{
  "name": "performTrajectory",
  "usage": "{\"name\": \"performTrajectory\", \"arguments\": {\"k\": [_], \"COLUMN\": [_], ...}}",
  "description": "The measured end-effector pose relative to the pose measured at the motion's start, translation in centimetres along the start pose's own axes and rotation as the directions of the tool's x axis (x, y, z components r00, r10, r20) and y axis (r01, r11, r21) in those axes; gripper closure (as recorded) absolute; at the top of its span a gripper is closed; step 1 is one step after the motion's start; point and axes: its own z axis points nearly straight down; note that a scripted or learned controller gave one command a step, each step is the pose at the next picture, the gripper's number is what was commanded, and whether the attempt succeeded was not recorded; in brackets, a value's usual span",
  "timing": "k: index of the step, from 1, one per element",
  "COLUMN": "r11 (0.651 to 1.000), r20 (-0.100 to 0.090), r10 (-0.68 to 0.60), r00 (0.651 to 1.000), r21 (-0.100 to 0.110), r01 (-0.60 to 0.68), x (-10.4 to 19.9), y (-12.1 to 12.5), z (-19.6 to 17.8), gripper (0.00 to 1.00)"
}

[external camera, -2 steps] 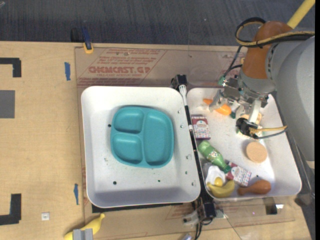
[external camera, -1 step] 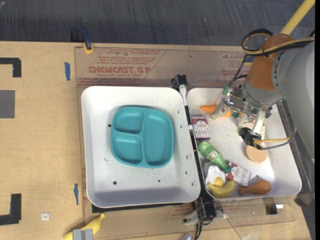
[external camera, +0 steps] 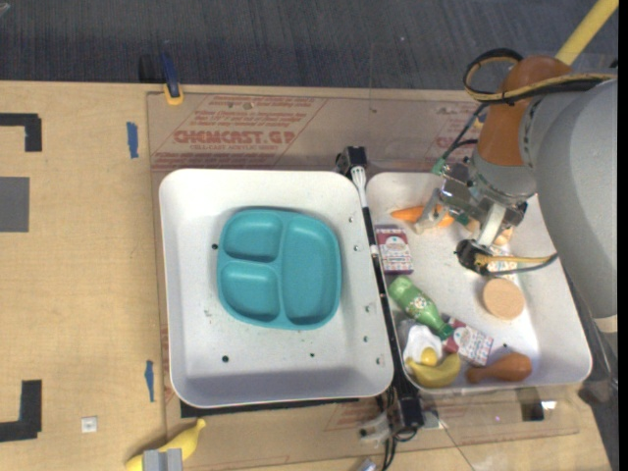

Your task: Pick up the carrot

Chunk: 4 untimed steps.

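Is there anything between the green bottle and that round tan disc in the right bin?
In the camera view, only bare white bin floor separates the green plastic bottle from the round tan disc.

R bin [external camera: 549, 351] cluttered: bottle [external camera: 416, 305], banana [external camera: 433, 369] | L bin [external camera: 186, 263]: teal tray [external camera: 280, 268] mid, rim free

Tray [external camera: 280, 268] in left bin [external camera: 186, 263]; carrot [external camera: 408, 214] apparently in right bin's [external camera: 554, 346] far corner.

Left bin [external camera: 186, 292] has a teal divided plate [external camera: 280, 268] sitting in it. Right bin [external camera: 561, 337] is cluttered: a small red-and-white carton [external camera: 393, 248], a green bottle [external camera: 417, 306], a banana [external camera: 433, 370], a round tan disc [external camera: 503, 298], and a brown pear-ish thing [external camera: 500, 367].
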Motion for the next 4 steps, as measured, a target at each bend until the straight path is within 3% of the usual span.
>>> {"name": "performTrajectory", "arguments": {"k": [1, 2, 3, 4], "r11": [0.996, 0.893, 0.779, 0.783], "r20": [-0.007, -0.036, -0.019, -0.030], "r10": [0.093, 0.449, 0.627, 0.622], "r00": [0.996, 0.893, 0.779, 0.783], "r21": [0.011, -0.019, 0.008, -0.008], "r01": [-0.093, -0.450, -0.627, -0.622], "x": [-0.1, -0.1, 1.6, 1.6], "y": [-0.1, -2.0, -1.8, -1.5], "z": [0.0, 0.0, 0.0, -1.3], "gripper": [0.00, 0.00, 0.00, 1.00]}}
